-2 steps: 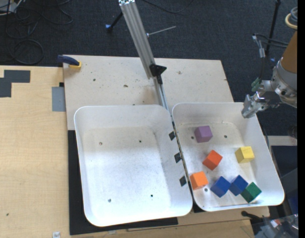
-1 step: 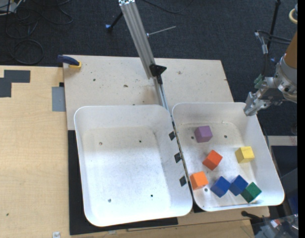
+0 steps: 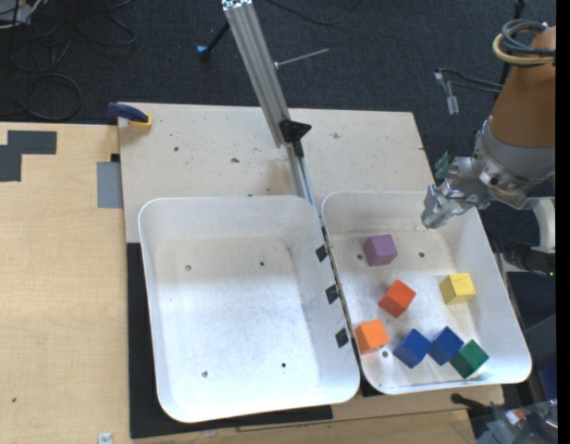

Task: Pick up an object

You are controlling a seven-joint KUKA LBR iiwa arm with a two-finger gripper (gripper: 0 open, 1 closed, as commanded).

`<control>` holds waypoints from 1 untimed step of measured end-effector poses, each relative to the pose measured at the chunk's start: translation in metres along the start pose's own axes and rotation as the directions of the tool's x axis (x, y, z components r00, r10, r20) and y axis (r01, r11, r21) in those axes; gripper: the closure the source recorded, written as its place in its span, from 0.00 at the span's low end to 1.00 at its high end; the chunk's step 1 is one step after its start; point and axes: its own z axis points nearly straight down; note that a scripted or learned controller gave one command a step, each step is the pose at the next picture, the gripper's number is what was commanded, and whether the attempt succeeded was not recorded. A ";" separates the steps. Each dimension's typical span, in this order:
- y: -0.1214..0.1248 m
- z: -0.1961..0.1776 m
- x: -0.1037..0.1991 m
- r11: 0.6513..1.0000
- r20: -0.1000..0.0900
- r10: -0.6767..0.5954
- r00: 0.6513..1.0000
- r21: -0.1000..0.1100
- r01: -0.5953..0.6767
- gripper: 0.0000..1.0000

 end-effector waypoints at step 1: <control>0.000 0.015 0.047 1.000 0.000 0.000 1.000 0.000 0.000 1.00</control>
